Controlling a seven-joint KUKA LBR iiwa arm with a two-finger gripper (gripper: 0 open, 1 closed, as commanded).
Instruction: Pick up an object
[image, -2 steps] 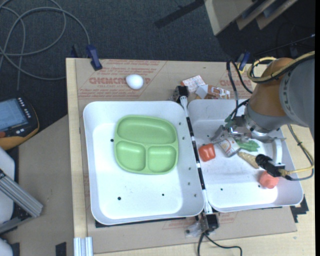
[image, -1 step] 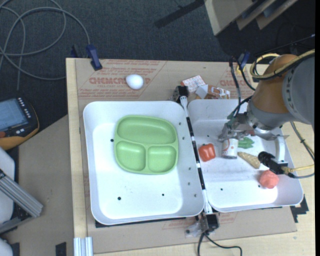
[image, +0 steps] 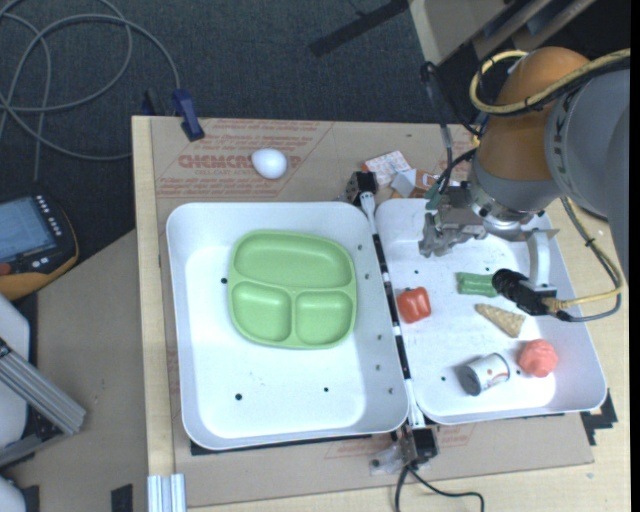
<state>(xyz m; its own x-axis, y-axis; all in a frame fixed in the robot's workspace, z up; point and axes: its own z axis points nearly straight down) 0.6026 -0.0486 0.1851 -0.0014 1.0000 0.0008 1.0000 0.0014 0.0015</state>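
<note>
Gripper (image: 441, 240) low over right bin's (image: 575, 395) far end, nothing visibly in it, finger state unclear. Below it: green block (image: 474, 284), red pepper (image: 413, 304), wedge (image: 500, 318), pink ball (image: 537, 357), can (image: 484, 373). Green divided plate (image: 293, 288) in left bin (image: 200, 380).

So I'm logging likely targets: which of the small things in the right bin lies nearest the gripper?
The green block, just below the gripper; the red piece, tan wedge, silver can and pink ball lie farther.

Red block (image: 413, 304), silver can (image: 484, 373), right bin (image: 570, 395)
</note>
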